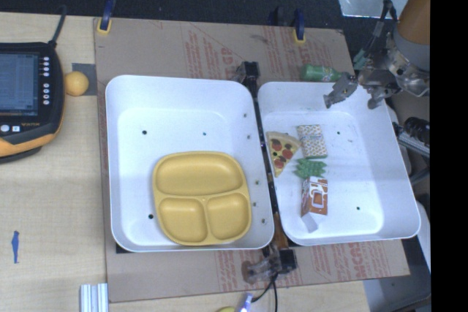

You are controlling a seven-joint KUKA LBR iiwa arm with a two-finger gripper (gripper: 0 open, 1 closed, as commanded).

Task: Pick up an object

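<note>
The right bin (380, 219) holds several small items near its left side: a pizza slice toy (281, 150), a speckled packet (311, 140), a green leafy toy (310, 168) and an orange-and-white packet (315, 197). My gripper (358, 93) hangs over the bin's far right corner, well away from those items. Its two fingers stand spread apart with nothing between them. The left bin (131, 120) carries a yellow divided tray (201, 197).
A green object (319, 72) lies outside the right bin by its far edge. A handheld control pendant (25, 99) and a yellow ball (76, 82) rest on the bench at the left. Clamps (298, 18) hold the cardboard at the back.
</note>
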